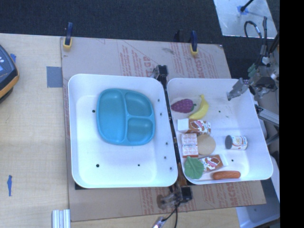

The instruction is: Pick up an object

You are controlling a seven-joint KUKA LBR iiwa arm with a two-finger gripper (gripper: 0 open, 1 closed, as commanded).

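The right bin (pixel 247 113) holds several toy foods: purple grapes (pixel 183 105), a yellow banana (pixel 201 108), a white cube (pixel 183 125), red-and-white packets (pixel 199 126) (pixel 189 145), a tan round cookie (pixel 206 145), a green leaf piece (pixel 193 167), a sausage (pixel 226 175) and a small can (pixel 236 143). My gripper (pixel 236 90) hangs at the bin's far right corner, above the rim, well away from the foods. Nothing shows between its fingers.
The left bin (pixel 85 165) holds a blue divided plate (pixel 126 117). Both bins rest on a cardboard sheet (pixel 137 56) clamped at the back. A dark device (pixel 6 72) lies at the far left edge of the bench.
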